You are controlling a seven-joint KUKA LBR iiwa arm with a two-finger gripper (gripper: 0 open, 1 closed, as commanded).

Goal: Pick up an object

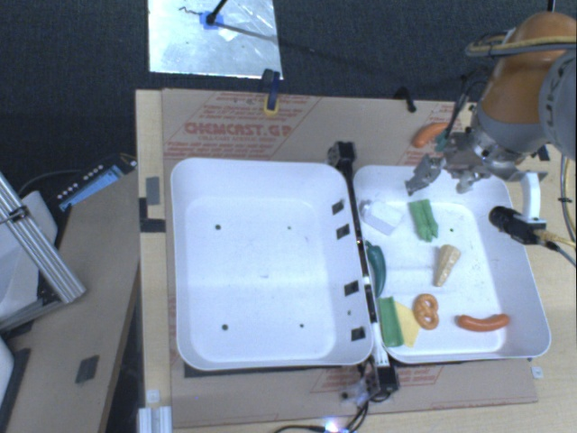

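Note:
My gripper [442, 183] hangs over the back edge of the right bin [527, 309], its two fingers spread open with nothing between them. Just in front of it and slightly left lies a green block [422, 219]. A white piece [383, 216] rests to the left of that block. Further forward are a tan cone [445, 264], an orange pretzel [425, 311] and an orange sausage [482, 322]. A dark green pepper [375, 264] and a green-and-yellow piece [394, 322] lie along the bin's left wall.
The left bin [261, 260] sits beside the right one, with black clips along the shared wall. An orange item [428, 135] lies on the cardboard behind the right bin. A foil sheet [215, 25] is at the back.

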